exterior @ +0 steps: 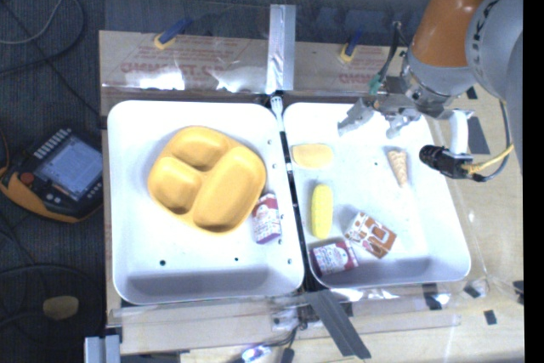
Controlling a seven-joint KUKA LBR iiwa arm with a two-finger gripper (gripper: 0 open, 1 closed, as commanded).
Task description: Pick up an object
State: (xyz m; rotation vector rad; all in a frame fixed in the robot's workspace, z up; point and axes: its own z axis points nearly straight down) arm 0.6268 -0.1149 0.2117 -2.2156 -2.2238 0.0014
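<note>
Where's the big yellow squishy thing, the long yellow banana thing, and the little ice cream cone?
Big yellow three-lobed plastic dish [206, 177]: camera view, its middle.
Long yellow banana-shaped toy [321, 210]: camera view, mid-length.
Small tan ice cream cone [398, 165]: camera view, its middle.

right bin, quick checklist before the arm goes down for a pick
1. End effector over the right bin: ok, it sits above the bin's far edge.
2. End effector free of any load: ok, nothing shows between its fingers.
3. Fingers spread for a grasp: ok, they stand apart.
4. Target lined up below: not ok, the nearest items, the yellow block and the cone, lie off to either side.
5. Items separated enough to grab singly: the banana lies alone; the two packets lie close together, contact cannot tell.
6. Cable clear of the bin: cannot tell.
</note>
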